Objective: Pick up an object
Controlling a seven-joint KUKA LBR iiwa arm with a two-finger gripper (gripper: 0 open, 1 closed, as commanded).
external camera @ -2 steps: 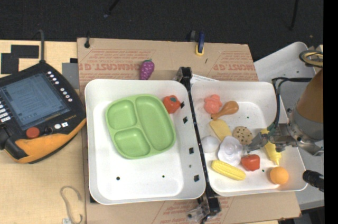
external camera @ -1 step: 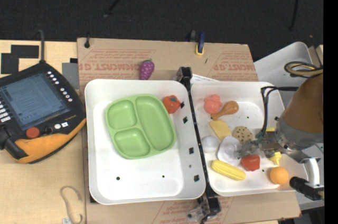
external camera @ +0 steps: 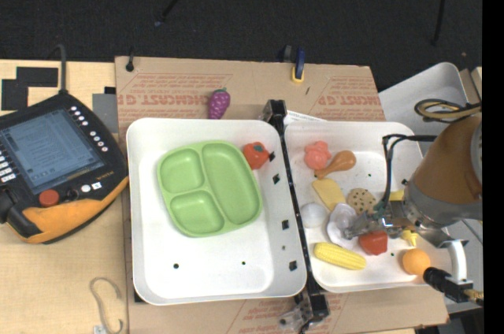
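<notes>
My gripper [external camera: 368, 227] is low in the right bin [external camera: 400, 137], on the grey arm [external camera: 446, 173] that reaches in from the right. It hangs just above a red toy [external camera: 375, 244] and beside a white cup-like piece [external camera: 342, 222]. Around it lie a corn cob [external camera: 339, 256], a speckled cookie [external camera: 361, 200], a yellow block [external camera: 327, 192], a white egg [external camera: 313, 214], a drumstick [external camera: 341, 161], a pink toy [external camera: 316, 154] and an orange ball [external camera: 415, 261]. Nothing is visibly lifted.
The left bin [external camera: 157, 261] holds a green divided plate [external camera: 209, 189] and a red fruit [external camera: 255, 155] at its right wall. Purple grapes [external camera: 218, 102] lie on the cardboard behind the bins. A teach pendant [external camera: 49, 159] rests at far left.
</notes>
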